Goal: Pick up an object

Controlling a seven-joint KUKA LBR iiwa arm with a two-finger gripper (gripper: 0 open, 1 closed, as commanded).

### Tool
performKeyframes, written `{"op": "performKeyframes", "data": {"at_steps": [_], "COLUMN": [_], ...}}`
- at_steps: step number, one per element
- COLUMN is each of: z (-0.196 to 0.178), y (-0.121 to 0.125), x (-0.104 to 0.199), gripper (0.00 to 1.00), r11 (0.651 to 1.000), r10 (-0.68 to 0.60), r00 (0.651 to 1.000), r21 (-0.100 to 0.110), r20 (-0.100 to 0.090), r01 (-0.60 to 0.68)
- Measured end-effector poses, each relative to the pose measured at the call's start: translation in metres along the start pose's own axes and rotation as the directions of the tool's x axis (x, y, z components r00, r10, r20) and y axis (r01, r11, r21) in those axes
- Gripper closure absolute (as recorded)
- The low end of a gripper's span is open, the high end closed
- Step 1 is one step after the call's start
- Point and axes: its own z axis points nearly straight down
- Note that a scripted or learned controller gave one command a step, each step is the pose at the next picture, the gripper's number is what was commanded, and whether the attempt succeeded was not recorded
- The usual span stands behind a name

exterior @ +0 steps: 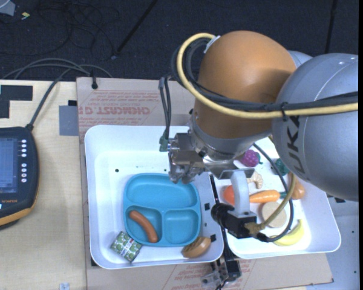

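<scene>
The claw (183,169) hangs low over the left bin (103,162), at the far rim of the blue tray (163,213), which serves here as the landmark. Whether it is spread or pinched cannot be told; the wrist and the orange band (245,71) cover too much of it, and nothing shows gripped in it.

On the tray, in its near left compartment, lies a sausage (143,225), tilted and apart from the walls. Just off the tray's near left corner sits a small green-and-white packet (126,245); touching its near right corner is a brown rounded piece (196,247). To the right of the tray, in the right bin (327,234), a carrot (263,196), a purple item (250,158) and a yellow piece (290,237) lie close together, partly under the arm.

The sausage looks the nearest sound target. To take it well, I judge the claw should travel toward the tray's near side, turn so it closes across the sausage's short width, and descend centred on it, clear of the divider.
</scene>
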Motion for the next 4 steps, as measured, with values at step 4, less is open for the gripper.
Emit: {"op": "performKeyframes", "data": {"at_steps": [4], "z": [0.156], "y": [0.164], "x": [-0.062], "gripper": [1.0], "r11": [1.0], "r10": [0.014], "r00": [1.0], "r21": [-0.01], "r20": [0.001], "r01": [-0.014]}}
